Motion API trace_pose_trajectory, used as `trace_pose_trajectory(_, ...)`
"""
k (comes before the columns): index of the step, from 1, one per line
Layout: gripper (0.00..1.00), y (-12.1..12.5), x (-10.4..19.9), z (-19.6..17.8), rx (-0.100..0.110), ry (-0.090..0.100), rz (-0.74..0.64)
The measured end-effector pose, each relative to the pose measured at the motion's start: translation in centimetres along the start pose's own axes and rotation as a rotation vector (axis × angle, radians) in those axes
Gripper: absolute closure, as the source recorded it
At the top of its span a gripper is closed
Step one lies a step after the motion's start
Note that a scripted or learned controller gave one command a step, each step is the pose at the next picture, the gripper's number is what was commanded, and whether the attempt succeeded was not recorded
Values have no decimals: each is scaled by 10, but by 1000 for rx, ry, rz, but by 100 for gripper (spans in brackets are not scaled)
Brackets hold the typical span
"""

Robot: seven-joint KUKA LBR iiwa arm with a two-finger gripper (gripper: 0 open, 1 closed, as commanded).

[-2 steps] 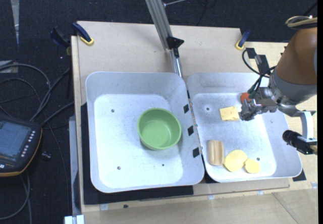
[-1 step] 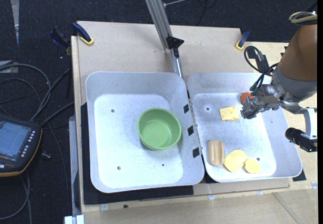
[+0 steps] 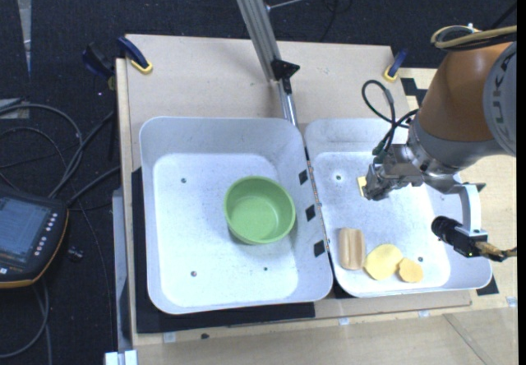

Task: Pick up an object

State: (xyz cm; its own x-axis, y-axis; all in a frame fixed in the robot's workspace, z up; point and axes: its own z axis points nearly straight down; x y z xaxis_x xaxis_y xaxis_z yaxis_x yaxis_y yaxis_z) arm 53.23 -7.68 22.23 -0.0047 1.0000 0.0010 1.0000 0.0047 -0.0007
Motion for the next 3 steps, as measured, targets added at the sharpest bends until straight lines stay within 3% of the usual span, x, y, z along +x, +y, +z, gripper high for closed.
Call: trace_pose_trajectory(3,100,-4,137,4,0,0,0)
